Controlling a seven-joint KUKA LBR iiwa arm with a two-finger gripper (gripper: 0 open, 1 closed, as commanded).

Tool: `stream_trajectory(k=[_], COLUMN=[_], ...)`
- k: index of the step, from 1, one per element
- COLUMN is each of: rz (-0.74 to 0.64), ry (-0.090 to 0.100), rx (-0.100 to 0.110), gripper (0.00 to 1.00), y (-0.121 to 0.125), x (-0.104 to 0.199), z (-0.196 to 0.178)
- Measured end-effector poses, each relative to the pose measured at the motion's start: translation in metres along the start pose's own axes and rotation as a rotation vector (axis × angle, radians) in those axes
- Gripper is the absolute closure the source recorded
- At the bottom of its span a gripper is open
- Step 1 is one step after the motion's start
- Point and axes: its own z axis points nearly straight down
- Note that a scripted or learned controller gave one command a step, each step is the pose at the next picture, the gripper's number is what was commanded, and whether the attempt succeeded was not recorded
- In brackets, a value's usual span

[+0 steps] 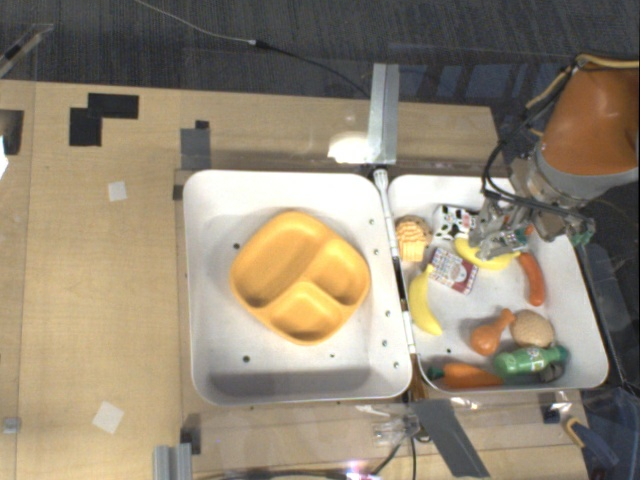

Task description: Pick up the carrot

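Looking down, we see the gripper [490, 236] hovering over the right bin [592, 308] near a banana [482, 257]; its opening is unclear. The carrot [470, 375] lies at six o'clock.

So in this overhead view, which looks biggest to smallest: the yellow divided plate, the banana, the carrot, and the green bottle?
1. Yellow divided plate, by far the largest.
2. Banana.
3. Carrot and green bottle look about alike in this view, so I would not rank them.

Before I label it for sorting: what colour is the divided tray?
Yellow-orange, per the camera view: tray.
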Motion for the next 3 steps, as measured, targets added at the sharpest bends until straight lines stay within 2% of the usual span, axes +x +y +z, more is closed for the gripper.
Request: stream_trajectory(k=[1,2,3], rz=[0.151,0.358,0.587], ry=[-0.018,-0.001,-0.012], rx=[0.014,0.004,0.008], gripper=[1.00,1.00,1.00], y=[-0.038,0.016,-0.014], x=[-0.008,0.028,0.051], z=[-0.140,-0.033,-0.098])
